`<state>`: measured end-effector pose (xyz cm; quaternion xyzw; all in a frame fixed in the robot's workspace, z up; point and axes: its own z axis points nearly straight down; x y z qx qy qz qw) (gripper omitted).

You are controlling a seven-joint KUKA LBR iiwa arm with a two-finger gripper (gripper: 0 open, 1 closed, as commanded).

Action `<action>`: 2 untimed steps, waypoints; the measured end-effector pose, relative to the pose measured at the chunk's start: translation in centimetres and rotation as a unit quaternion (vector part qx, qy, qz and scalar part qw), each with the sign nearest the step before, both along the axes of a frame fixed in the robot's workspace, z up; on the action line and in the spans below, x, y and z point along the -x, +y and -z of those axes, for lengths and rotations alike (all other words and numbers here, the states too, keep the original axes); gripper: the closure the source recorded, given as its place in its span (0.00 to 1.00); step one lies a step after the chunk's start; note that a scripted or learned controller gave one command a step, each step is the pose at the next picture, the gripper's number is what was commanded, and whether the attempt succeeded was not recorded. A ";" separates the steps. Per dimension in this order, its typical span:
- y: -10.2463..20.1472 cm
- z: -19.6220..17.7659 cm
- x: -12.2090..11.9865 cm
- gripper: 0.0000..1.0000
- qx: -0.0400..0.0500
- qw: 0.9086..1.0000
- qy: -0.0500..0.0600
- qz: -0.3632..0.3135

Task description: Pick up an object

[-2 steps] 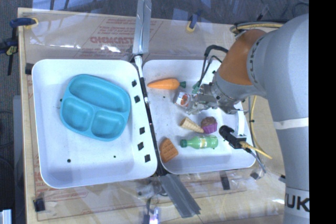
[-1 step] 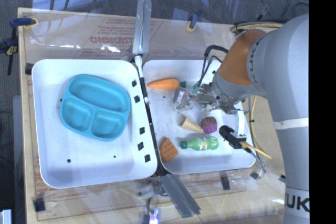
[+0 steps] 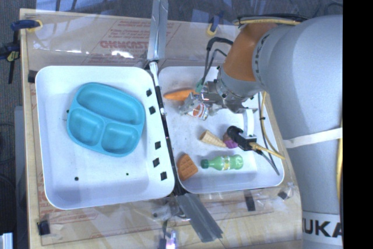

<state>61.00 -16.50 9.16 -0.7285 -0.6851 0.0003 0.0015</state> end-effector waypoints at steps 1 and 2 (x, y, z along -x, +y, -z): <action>0.1 -1.0 -0.1 1.00 0.000 1.000 0.001 -0.003; 3.7 -11.2 -3.1 1.00 0.001 0.999 0.000 0.048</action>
